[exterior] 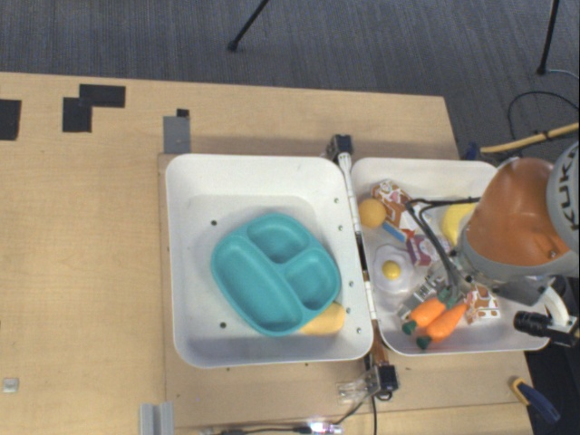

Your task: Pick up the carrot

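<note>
- On the grey robot arm [566, 188], at the right edge of the scene, dark letters are printed on the light casing. They read about "KU", the start of a brand name; the rest is cut off.
- The small red and white printed carton [391, 199], in the far part of the right bin, has print that is too small to read.

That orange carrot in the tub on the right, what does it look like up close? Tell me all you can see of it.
The carrot looks like a glossy plastic toy: two stubby orange pieces lying side by side, with a dark green stub at the lower left end. It lies tilted in the right bin, near the front wall. The gripper hangs right over its upper end; whether they touch I cannot tell. A small printed box sits against its right side.
</note>
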`<state>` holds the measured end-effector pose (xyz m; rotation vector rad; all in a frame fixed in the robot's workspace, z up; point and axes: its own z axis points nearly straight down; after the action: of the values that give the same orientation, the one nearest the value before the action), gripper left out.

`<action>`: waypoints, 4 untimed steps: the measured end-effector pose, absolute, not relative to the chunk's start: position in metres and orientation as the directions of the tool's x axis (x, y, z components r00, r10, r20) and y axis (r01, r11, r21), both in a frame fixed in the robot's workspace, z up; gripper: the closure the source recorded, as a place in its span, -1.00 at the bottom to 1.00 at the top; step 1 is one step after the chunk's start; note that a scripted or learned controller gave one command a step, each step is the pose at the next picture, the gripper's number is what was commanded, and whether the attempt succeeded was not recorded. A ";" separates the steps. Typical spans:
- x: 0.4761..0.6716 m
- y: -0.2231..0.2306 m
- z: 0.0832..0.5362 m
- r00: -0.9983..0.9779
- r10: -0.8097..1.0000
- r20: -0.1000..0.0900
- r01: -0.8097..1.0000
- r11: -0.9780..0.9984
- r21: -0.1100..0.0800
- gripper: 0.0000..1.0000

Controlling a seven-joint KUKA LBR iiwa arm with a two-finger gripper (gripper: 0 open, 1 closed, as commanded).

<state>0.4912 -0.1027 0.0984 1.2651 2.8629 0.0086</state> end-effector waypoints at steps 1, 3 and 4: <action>0.489 -0.093 0.087 -0.801 0.599 -0.009 0.599 0.801 0.004 -1.00; 0.492 -0.092 0.099 -0.800 0.600 -0.013 0.600 0.800 0.008 -1.00; 0.493 -0.092 0.109 -0.799 0.601 -0.017 0.601 0.799 0.011 1.00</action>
<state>0.4934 -0.0917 0.1093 0.9899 2.9612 0.0088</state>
